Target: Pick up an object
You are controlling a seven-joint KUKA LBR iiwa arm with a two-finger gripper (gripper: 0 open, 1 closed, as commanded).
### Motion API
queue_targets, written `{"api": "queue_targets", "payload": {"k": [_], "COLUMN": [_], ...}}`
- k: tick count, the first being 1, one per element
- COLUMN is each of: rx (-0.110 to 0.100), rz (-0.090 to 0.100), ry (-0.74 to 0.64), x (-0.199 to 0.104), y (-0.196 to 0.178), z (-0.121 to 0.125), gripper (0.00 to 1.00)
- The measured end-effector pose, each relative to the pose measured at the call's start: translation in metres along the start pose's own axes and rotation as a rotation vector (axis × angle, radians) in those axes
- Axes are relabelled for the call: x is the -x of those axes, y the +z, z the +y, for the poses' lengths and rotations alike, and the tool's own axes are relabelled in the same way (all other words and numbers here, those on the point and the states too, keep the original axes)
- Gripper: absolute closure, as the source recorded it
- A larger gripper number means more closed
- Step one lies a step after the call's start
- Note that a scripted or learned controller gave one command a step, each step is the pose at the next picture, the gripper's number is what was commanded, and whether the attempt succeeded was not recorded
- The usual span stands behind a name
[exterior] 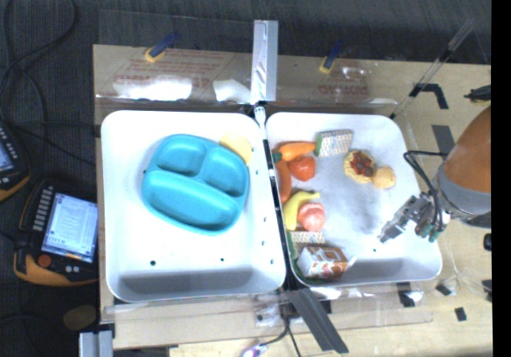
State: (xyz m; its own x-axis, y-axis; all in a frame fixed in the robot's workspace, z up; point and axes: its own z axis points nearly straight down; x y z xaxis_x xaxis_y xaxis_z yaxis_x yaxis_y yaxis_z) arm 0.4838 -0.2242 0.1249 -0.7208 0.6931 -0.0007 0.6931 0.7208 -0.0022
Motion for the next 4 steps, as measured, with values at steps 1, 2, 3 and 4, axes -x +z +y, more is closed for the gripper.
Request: {"api": "queue_targets", "payload": {"k": [1,2,3,4], "rx": [0.0,0.005,0.014,0.012], "rz": [0.002,-0.008,-0.018,-0.022], "ry": [0.298,0.566,0.706,0.45], "x": [-0.001,-0.006,-0.039,-0.045], "y": [0.025,0.033,0.033,0.033], "z": [0.001,0.01,0.048,0.055], "gripper": [1.0,1.0,1.0,1.0]}}
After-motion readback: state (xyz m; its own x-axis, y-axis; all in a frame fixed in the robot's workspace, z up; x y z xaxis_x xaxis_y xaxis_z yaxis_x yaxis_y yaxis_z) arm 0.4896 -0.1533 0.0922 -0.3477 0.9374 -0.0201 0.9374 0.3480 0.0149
